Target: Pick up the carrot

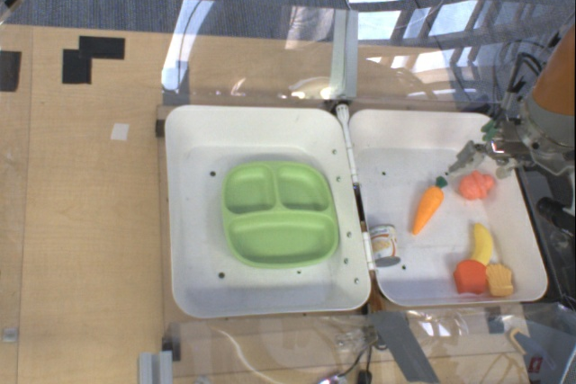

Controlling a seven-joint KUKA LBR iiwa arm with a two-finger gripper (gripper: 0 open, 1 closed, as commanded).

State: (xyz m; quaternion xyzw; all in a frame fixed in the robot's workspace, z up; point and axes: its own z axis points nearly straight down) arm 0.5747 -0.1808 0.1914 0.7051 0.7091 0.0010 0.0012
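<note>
- Bright, even daylight is falling from above.
- Glare is streaking the clear panels [360, 18] behind the white bins [180, 193].
- Shadows are staying soft; focus is holding sharp throughout.

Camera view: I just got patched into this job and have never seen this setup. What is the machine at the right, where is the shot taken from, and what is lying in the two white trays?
You are looking down at a slant from one fixed camera above a bench. The grey and orange shape at the right is a robot arm; its gripper hangs over the right bin, near that bin's far right corner.

That bin holds the carrot, which is the target, lying loose below and left of the gripper. Nothing is held. Around it lie a pink lumpy item, a banana, a red-orange item, a yellow item and a small can.

The left bin holds a green divided plate.
</note>
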